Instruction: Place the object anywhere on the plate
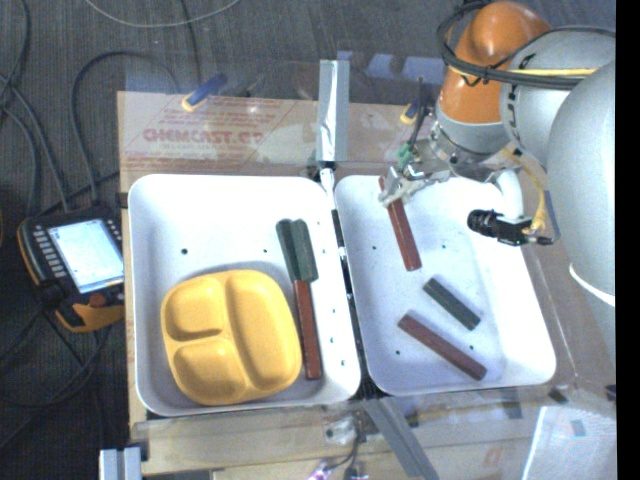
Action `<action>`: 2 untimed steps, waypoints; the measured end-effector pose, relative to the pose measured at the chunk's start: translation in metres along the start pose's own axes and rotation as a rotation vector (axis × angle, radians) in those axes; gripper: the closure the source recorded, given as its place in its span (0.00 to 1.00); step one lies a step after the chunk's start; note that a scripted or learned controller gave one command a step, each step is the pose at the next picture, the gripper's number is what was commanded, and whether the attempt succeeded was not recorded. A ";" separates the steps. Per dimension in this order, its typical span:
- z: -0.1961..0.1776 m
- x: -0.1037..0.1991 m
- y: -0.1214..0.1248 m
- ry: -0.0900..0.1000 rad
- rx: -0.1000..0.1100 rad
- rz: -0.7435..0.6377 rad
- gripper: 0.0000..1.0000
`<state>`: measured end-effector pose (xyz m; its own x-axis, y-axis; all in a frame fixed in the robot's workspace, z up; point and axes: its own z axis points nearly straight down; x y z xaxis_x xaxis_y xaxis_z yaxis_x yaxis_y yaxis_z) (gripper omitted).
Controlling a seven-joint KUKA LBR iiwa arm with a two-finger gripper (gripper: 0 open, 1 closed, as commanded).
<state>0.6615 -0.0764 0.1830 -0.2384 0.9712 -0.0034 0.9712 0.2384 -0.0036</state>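
Two white bins (232,193) sit side by side — the yellow plate (232,335) lies well left of and below the gripper (398,190), which is clamped on a red-brown bar's (405,236) top end, bar hanging over the right bin

Pincer (397,190) low, pointing left; grey arm reaching from right.

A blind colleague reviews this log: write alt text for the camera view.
Over the right bin, the arm's claw grips the upper end of a reddish-brown block; a dark green block and another brown block lie below it. The left bin holds a yellow divided plate, with a green block and brown block along its right side.
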 end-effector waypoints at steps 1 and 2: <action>0.000 0.060 -0.037 0.005 -0.004 -0.449 1.00; 0.000 0.122 -0.069 0.004 -0.004 -0.682 1.00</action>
<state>0.5650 0.0260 0.1832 -0.7969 0.6041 0.0023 0.6041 0.7969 0.0005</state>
